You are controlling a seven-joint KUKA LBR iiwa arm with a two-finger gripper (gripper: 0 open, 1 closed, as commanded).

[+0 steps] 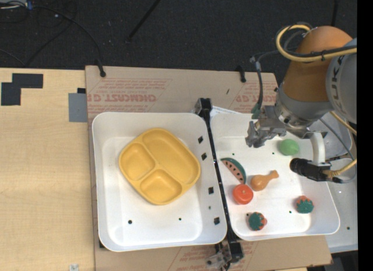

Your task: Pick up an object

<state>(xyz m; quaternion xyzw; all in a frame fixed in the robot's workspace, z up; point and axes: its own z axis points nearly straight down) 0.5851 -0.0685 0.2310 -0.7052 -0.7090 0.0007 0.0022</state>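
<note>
The gripper was seen poised over the right bin; whether it was apart or together could not be told. A green ball lay just beside it, a toy drumstick below. A descent between them risked an empty grasp.

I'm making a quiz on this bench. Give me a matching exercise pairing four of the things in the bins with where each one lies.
Things:
1. yellow plate
2. green ball
3. tomato
4. watermelon slice

Places:
A. by the divider, right bin
B. left bin
C. just below the drumstick's thin end
D. right of the claw

Pairs: 1-B, 2-D, 3-C, 4-A
</note>
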